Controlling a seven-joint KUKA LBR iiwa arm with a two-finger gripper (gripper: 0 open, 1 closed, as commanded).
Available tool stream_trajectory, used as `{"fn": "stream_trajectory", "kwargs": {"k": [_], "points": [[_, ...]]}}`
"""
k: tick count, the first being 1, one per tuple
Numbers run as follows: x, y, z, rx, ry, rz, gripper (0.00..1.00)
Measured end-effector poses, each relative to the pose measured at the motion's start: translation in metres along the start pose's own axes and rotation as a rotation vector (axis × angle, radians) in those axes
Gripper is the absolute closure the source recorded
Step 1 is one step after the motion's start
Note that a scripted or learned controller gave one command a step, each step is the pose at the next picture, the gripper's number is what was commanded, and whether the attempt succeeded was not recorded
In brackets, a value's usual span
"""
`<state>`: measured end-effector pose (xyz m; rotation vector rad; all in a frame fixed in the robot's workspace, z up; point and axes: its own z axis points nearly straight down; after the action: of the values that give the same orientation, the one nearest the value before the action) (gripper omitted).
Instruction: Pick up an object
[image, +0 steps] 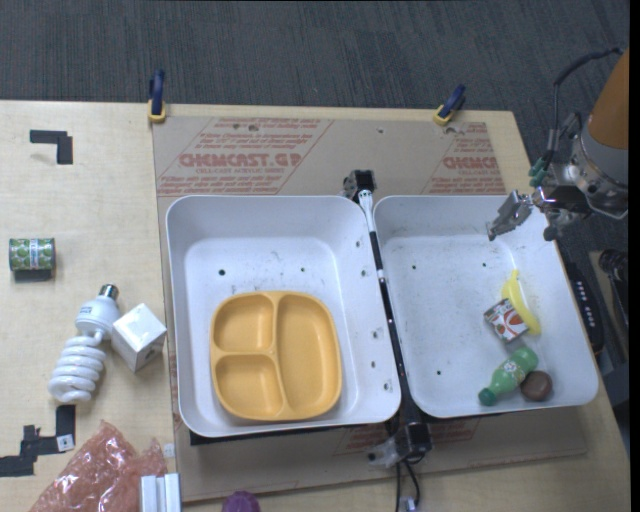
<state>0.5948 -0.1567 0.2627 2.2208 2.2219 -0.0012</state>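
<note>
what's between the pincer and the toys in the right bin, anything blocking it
Nothing visible does. The pincer hangs over the upper right part of the right bin, and the bin floor between it and the yellow banana, the small carton, the green bottle and the brown ball lies bare.

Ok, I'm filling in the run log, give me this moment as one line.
hand: above right bin far edge, holds nothing | right bin: banana, carton, green bottle, brown ball | left bin: yellow tray
</note>
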Motion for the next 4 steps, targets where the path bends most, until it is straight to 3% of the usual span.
{"fn": "stream_trajectory", "kwargs": {"k": [1,2,3,4], "points": [[-0.058,0.009,0.146,-0.001,0.000,0.001,0.00],[-0.060,0.066,0.169,-0.002,0.008,-0.006,0.00],[-0.035,-0.008,0.170,-0.001,0.000,0.002,0.00],[-0.036,-0.008,0.160,-0.003,-0.001,0.004,1.00]]}}
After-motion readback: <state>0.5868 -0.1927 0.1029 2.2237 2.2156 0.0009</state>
